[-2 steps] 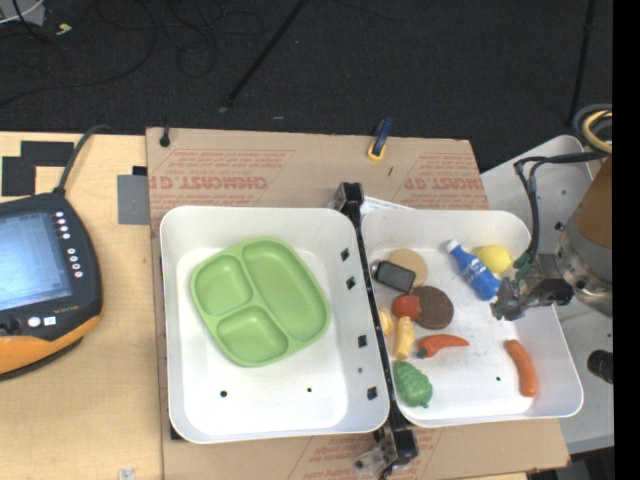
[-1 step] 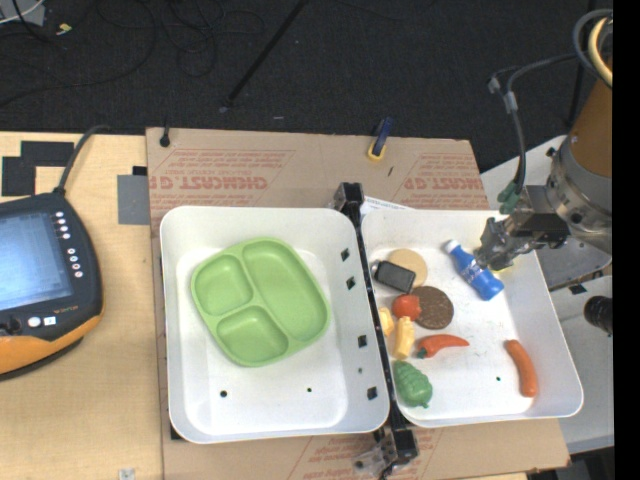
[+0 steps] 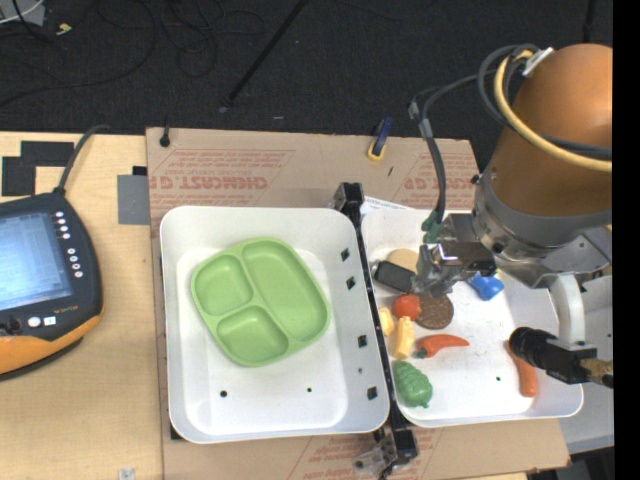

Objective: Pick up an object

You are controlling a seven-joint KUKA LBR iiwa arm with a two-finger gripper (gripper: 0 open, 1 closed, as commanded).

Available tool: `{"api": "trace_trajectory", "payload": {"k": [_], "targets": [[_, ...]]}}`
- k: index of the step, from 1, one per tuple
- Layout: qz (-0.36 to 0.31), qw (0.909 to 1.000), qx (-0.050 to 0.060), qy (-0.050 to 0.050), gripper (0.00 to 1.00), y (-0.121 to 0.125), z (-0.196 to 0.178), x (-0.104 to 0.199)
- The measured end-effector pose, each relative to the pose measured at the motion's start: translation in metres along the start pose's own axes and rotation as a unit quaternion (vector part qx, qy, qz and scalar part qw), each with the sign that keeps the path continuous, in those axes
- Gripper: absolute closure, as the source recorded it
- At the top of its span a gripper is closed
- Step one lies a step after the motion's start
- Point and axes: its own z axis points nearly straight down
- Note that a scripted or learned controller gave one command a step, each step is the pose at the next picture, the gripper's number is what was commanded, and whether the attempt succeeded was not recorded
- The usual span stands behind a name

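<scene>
My gripper (image 3: 432, 286) hangs low over the right bin (image 3: 470, 408), near its middle. Its tip is right above a brown round disc (image 3: 436, 315) and beside a red tomato (image 3: 405, 306). A blue piece (image 3: 487, 288) lies just to the gripper's right. To its left are a beige lump (image 3: 403, 260) and a dark grey item (image 3: 391, 276). Nearer the front lie a yellow corn cob (image 3: 401, 336), a red chili pepper (image 3: 443, 345), a green broccoli (image 3: 412, 385) and an orange carrot (image 3: 526, 377). I see nothing between the gripper's tips.
The left bin (image 3: 200, 398) holds a green divided plate (image 3: 260, 302). A black divider rail (image 3: 366, 308) runs between the two bins. A tablet-like pendant (image 3: 40, 278) rests on the bench at far left. The arm's bulky orange and grey body (image 3: 555, 138) overhangs the right bin's far corner.
</scene>
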Motion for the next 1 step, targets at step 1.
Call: {"api": "trace_trajectory", "payload": {"k": [1], "targets": [[0.002, 1.0000, -0.005, 0.000, 1.00, 0.0011, -0.0694, 0.0321]]}}
